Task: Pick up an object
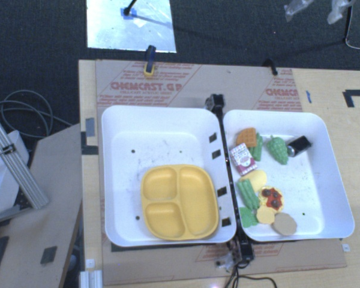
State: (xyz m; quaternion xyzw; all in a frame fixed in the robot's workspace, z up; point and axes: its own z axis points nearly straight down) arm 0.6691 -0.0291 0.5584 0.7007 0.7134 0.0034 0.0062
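At the near edge of the bench, a tan round cookie-like piece (284,224) lies at the front of the right bin (333,179), touching a small yellow disc (265,215) and a slice topped with red spots (271,197). Just left of them, a green bean pod (247,192) lies lengthwise along the bin's left side, with a small green block (248,216) at its near end and a pale yellow piece (256,177) at its far end.

In the left bin (120,161), a yellow three-compartment tray (180,201) sits toward the front right corner, slightly turned.

Farther back in the right bin, a small pink-and-white carton (242,158) rests beside an orange waffle-like square (246,137), a slim green item (257,147) and a knobbly green vegetable (279,149). A black cylinder (299,145) lies just right of that vegetable.

Beyond the bins, a yellow clamp (149,63) stands on the cardboard-covered bench top (186,84), near a shiny metal sheet (131,15) on the dark floor.

At the far top right, the gripper (321,3) hangs above the floor, well apart from both bins, its pale fingers spread wide with nothing between them.
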